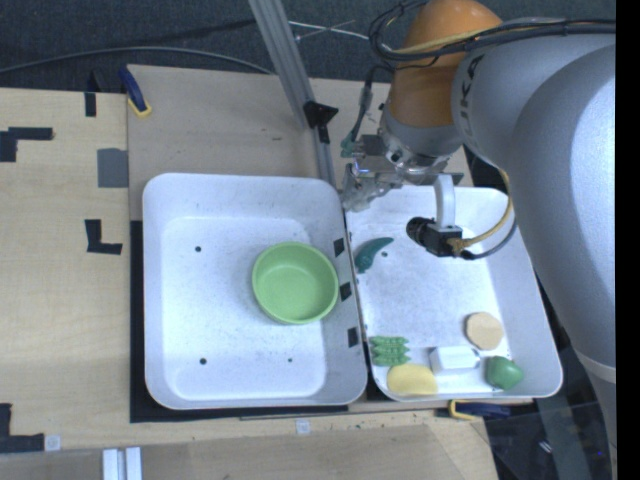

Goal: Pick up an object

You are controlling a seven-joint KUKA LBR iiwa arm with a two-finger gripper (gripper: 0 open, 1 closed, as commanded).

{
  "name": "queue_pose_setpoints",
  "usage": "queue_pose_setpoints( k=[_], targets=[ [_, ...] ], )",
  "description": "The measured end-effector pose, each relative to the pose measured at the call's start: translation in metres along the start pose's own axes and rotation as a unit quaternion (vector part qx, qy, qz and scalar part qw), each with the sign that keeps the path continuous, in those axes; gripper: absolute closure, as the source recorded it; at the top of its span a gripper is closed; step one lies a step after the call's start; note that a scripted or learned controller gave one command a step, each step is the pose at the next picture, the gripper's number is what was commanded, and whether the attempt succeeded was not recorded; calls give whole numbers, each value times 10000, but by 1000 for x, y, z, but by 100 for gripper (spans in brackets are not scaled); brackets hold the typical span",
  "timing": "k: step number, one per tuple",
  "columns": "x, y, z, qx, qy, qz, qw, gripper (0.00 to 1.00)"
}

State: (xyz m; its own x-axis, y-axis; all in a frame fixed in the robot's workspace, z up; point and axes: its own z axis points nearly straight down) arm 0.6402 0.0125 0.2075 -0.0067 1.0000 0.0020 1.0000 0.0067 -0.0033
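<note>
My gripper [362,190] hangs over the far left corner of the right bin [520,268], close to the wall between the two bins. Just below it, a small dark teal curved piece [371,252] lies on the bin floor, apart from the gripper. Along the right bin's near edge lie a green ridged piece [389,348], a yellow lemon-like object [411,378], a white block [454,358], a tan round piece [484,330] and a green ball [504,373]. A light green bowl [294,283] stands upright in the left bin [180,268].
The grey arm with its orange band [440,28] fills the upper right and overhangs the right bin's far side. A slanted metal pole [285,58] rises behind the bins. A black cable fitting [435,236] hangs over the right bin.
</note>
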Motion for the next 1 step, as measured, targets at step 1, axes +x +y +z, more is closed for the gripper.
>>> queue_pose_setpoints(
  k=[1],
  targets=[
    [57,-19,-14,-4,2,-5,10000,100]
  ],
)
